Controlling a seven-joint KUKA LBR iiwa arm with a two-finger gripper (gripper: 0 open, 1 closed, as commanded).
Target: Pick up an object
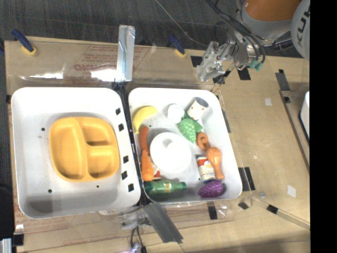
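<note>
Claw (213, 67) hangs above the right bin's (226, 125) far rim.

Arm (274, 4) reaches in top right, gripper (213, 62) hanging just past the right bin's (231, 157) far corner — nothing between its fingers. Right bin's packed w/ toy food: white bowl (169, 152), banana (143, 116), green bottle (165, 187), grapes (211, 190). Left bin (21, 141) — yellow divided tray (85, 147).

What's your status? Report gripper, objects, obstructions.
Gripper above right bin's far rim, holding nothing. Objects crowded in that bin, white bowl central. Yellow tray in left bin.
</note>
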